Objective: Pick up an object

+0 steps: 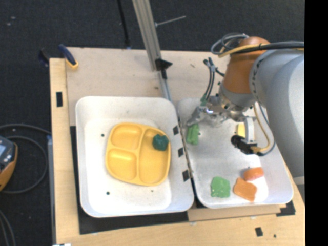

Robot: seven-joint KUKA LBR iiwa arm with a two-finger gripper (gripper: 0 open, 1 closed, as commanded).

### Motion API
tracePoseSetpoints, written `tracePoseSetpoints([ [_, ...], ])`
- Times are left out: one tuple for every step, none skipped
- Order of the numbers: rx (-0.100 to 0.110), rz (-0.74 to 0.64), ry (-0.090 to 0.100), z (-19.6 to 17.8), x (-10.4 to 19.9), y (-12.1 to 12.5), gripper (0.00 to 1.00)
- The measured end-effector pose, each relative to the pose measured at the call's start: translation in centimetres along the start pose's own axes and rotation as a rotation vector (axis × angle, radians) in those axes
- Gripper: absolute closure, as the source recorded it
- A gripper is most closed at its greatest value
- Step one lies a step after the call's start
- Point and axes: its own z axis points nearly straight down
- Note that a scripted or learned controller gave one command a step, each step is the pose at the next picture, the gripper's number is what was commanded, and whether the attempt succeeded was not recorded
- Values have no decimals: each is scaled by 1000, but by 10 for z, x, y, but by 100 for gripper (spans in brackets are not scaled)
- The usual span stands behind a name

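My gripper (pixel 196 119) hangs over the left edge of the right bin (pixel 220 155), reaching in from the right under the orange wrist band. A small light green piece (pixel 192 134) sits directly below the gripper tip, touching it or nearly so; I cannot tell whether it is gripped or lying against the bin wall. A green block (pixel 220 187) lies at the front of the right bin. Beside it are an orange block (pixel 244 189) and a second orange piece (pixel 253 173).
The left bin (pixel 92 188) holds a yellow divided plate (pixel 134 155) with a dark green lump (pixel 160 142) on its upper right compartment. A slanted metal post (pixel 148 29) rises behind the bins. The arm's body covers the right bin's far right side.
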Motion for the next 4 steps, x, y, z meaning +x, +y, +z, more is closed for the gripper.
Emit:
tracePoseSetpoints([
  [-10,1,-2,-16,-1,3,100],
  [2,-6,-3,-69,5,12,100],
  [1,-7,-3,-124,4,14,100],
  [9,-8,-1,-118,53,-6,100],
])
